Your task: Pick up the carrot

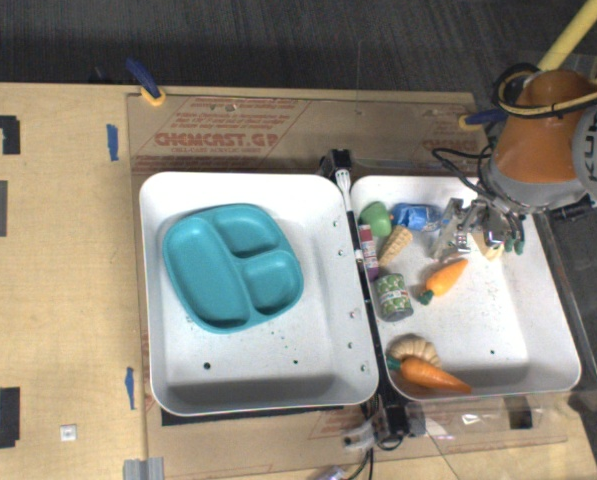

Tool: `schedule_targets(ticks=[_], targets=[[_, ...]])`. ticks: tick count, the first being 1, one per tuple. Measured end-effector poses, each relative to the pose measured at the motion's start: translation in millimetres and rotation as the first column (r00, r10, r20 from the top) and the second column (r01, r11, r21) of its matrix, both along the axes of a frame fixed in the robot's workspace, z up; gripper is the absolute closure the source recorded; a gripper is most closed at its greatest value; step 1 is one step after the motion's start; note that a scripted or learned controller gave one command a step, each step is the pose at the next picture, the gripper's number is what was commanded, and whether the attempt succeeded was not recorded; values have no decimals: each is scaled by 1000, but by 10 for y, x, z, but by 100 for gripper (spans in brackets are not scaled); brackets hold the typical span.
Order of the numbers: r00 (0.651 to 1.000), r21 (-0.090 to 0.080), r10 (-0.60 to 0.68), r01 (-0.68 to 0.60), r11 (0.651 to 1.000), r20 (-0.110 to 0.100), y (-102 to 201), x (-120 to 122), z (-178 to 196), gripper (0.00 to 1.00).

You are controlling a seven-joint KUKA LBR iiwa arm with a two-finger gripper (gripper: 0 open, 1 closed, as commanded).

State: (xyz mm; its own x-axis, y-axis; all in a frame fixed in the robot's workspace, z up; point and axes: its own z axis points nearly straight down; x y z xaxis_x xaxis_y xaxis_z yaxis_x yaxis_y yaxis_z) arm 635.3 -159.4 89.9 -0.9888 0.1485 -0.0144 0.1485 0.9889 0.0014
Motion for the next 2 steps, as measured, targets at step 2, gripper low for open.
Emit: schedule_targets(ticks=[2], targets=[[1000, 0, 29, -29, 1000, -4, -64, -712, -2, 0]])
